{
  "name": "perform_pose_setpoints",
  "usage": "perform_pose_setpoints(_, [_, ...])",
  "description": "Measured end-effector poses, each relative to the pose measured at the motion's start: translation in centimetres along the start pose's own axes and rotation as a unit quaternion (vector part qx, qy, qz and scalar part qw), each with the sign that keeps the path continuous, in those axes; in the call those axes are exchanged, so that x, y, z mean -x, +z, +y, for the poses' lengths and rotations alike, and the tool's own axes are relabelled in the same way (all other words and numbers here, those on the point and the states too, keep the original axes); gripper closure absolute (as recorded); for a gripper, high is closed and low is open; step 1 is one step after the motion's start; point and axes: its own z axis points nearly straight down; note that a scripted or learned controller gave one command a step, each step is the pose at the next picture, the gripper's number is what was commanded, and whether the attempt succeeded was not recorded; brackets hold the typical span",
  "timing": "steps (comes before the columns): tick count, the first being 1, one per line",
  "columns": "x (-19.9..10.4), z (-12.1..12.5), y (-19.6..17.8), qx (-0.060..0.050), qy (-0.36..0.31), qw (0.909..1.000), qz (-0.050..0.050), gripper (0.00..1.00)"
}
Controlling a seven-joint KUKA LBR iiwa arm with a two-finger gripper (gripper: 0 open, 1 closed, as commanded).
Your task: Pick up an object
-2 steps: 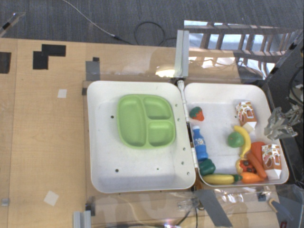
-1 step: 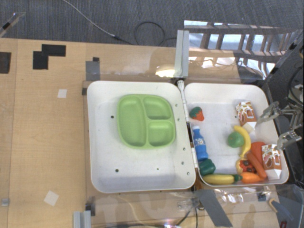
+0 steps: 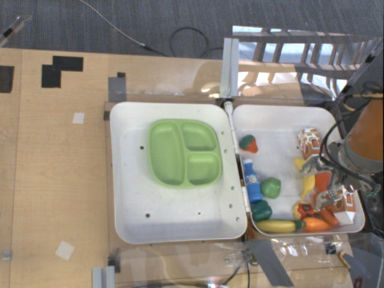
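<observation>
Gripper (image 3: 333,192) hanging low over right bin's (image 3: 282,120) near right corner, among crowded toys; finger state impossible to tell. Lying along near edge: banana (image 3: 276,225), carrot (image 3: 318,224). Sitting mid left bin (image 3: 129,221): green divided plate (image 3: 183,153).

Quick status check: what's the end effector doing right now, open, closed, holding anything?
End effector: low over the toys at the right bin's right side; open, closed or holding something cannot be told.
</observation>
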Motion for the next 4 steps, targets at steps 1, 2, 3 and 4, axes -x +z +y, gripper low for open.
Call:
perform_pose_setpoints(1, [-0.9, 1.8, 0.6, -0.009, 0.041, 0.9991, -0.010, 0.00])
perform_pose_setpoints(2, [-0.7, 1.8, -0.7, -0.009, 0.038, 0.9992, -0.008, 1.00])
perform_pose_setpoints(3, [-0.7, 1.8, -0.6, -0.008, 0.037, 0.9992, -0.008, 0.00])
perform_pose_setpoints(4, [8.6, 1.9, 1.5, 0.000, 0.102, 0.9948, -0.002, 0.00])
